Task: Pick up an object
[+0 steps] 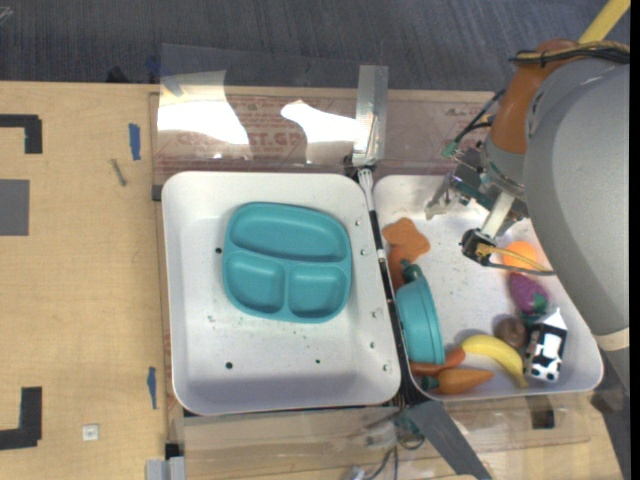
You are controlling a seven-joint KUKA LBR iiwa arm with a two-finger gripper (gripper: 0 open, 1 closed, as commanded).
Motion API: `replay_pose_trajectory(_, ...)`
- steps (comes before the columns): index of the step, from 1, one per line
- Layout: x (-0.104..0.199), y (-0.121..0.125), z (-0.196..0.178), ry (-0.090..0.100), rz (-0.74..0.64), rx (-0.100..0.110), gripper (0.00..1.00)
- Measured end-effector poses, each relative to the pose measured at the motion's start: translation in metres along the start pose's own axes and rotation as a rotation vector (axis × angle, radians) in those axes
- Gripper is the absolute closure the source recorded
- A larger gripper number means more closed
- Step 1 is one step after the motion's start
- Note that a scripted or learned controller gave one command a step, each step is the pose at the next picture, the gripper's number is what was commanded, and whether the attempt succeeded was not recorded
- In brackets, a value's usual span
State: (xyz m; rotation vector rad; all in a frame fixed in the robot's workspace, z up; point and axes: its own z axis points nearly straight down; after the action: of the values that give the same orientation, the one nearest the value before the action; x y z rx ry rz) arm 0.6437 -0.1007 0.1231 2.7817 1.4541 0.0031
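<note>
Gripper (452, 200) is hanging over the back of the right bin (455, 298); can't tell if it's pinching anything. Banana (497, 352) & cow toy (546, 352) are lying at the front of that bin, well apart from it.

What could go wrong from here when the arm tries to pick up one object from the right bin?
1. The end effector hangs over a bare stretch of the right bin; closing there would likely catch nothing.
2. The banana, carrot and cow figure lie crowded in the near corner; a grasp may push neighbours.
3. The teal bowl leans on edge against the bin's wall; a nudge could topple it.
</note>
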Motion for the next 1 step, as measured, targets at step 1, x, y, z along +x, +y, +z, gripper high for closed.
replay_pose_trajectory(1,-0.0695,-0.0243,0.0359,0.0,0.433,0.003,0.0)
